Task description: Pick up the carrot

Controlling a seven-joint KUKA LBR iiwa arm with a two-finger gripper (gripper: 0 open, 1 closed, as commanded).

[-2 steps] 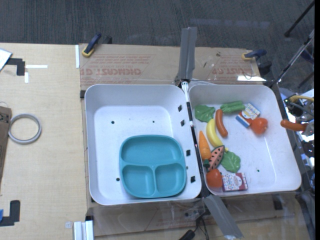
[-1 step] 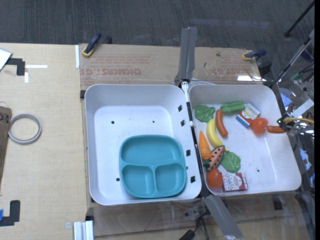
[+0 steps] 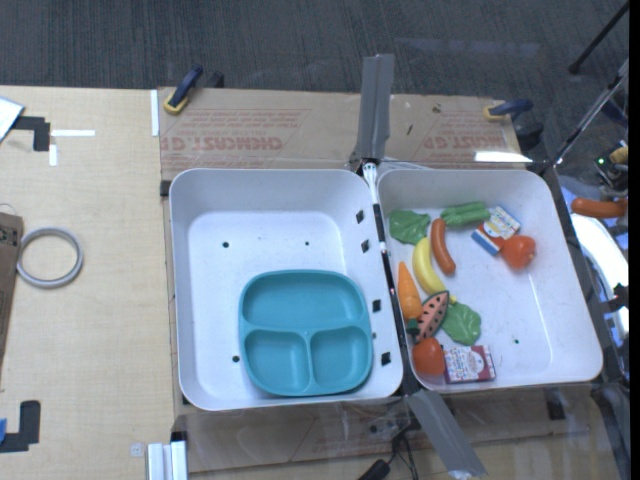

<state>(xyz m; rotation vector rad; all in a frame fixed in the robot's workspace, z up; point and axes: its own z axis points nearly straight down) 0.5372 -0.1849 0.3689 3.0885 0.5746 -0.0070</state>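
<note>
The orange carrot point(image 3: 408, 288) is lying in the right bin point(image 3: 560, 298), close to its left wall, at about nine o'clock. A yellow banana point(image 3: 428, 266) is sitting just beside it, at its two o'clock. A watermelon slice point(image 3: 433, 315) is touching the carrot's low end, at about four o'clock. A red sausage point(image 3: 442, 245) is lying past the banana. A teal plate point(image 3: 304, 332) is sitting in the left bin point(image 3: 200, 268).
</note>
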